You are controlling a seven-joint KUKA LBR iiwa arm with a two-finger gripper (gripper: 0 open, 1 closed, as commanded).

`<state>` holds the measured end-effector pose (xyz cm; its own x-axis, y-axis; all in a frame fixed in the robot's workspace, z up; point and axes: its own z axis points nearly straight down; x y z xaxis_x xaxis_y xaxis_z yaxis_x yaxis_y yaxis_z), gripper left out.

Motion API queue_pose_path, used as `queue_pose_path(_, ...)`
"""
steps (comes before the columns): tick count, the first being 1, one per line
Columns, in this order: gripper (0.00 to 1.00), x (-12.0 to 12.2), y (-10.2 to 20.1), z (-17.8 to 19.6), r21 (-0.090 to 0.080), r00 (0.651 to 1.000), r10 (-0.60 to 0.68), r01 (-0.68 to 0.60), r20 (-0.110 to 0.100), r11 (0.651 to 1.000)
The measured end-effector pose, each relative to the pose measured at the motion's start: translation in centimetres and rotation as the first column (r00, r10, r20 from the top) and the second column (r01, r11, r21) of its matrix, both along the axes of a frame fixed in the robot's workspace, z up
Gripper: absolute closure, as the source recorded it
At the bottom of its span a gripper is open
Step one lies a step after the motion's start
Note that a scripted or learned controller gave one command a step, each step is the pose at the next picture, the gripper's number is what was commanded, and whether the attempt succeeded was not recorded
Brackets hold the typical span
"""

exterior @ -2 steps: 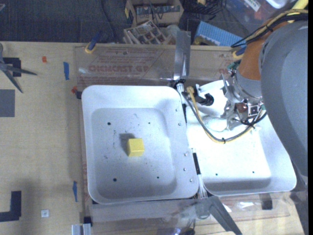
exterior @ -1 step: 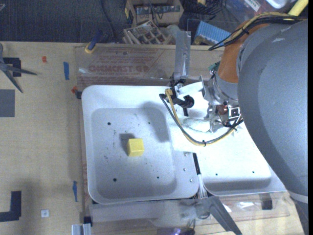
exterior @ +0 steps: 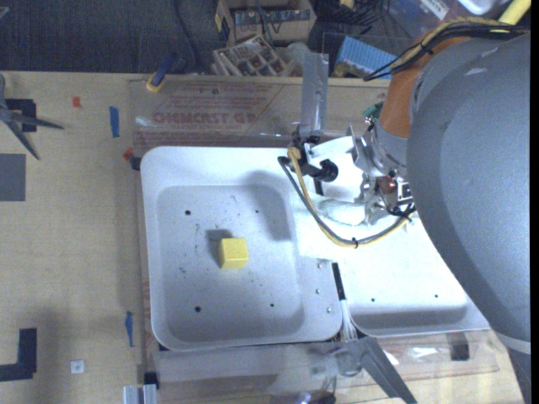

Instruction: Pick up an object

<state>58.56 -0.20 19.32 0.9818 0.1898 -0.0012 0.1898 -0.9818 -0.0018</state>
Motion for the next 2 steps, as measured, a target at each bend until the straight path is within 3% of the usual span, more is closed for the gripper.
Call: queue_pose_path(2,1.00,0.05,-0.32,1.81,0.001,1.000,-0.008,0.008,0.000,1.000)
